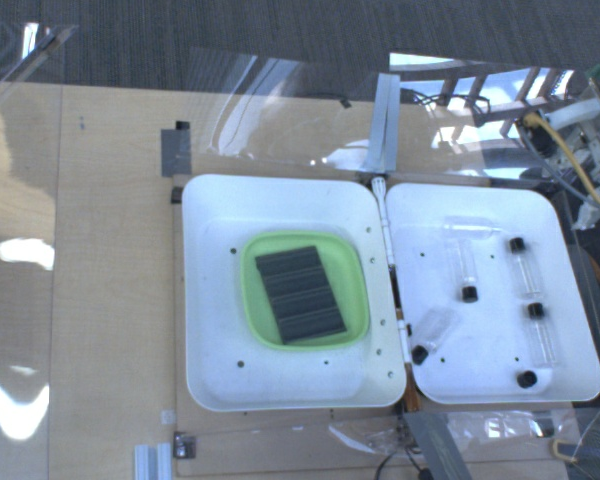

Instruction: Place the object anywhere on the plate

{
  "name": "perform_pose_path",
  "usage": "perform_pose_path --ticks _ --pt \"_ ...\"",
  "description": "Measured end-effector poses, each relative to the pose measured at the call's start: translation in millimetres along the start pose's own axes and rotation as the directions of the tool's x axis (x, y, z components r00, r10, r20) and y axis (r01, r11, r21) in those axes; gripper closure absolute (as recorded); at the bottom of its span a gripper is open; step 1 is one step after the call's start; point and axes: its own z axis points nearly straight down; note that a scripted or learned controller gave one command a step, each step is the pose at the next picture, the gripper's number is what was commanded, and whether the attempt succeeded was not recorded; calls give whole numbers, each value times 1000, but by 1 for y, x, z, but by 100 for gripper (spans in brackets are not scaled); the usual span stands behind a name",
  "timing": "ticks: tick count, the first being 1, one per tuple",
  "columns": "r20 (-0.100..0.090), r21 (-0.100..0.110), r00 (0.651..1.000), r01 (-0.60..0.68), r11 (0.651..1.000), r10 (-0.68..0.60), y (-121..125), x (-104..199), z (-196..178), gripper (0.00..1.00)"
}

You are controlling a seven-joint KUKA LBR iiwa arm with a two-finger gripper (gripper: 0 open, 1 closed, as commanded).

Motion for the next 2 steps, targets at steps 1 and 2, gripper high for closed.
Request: perform_pose_path --ticks 1,2 --pt "-1 0 1000 3 1000 -3 13 -24 4 0" --pt "1 2 1000 -4 1000 4 11 -30 55 0"
